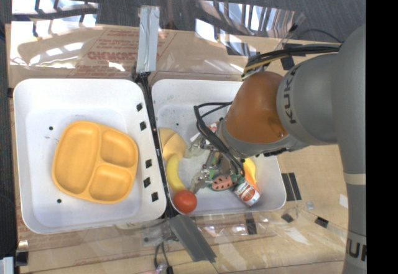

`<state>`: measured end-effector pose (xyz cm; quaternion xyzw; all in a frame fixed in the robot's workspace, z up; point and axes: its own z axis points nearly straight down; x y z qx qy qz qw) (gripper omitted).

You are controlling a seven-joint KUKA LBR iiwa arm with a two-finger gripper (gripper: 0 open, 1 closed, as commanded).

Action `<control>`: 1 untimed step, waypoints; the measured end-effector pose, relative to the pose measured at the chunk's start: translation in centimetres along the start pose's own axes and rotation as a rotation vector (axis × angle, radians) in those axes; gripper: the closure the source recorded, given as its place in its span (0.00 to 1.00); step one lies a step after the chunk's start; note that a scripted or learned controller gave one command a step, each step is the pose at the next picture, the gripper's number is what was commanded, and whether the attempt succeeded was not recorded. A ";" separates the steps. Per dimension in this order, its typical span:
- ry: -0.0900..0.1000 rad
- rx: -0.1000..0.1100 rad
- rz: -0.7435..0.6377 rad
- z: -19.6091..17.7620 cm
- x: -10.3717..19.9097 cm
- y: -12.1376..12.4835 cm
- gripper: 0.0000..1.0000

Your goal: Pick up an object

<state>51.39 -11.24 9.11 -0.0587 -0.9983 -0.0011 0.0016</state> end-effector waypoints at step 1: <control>0.002 0.001 0.156 -1.4 2.1 -3.6 0.00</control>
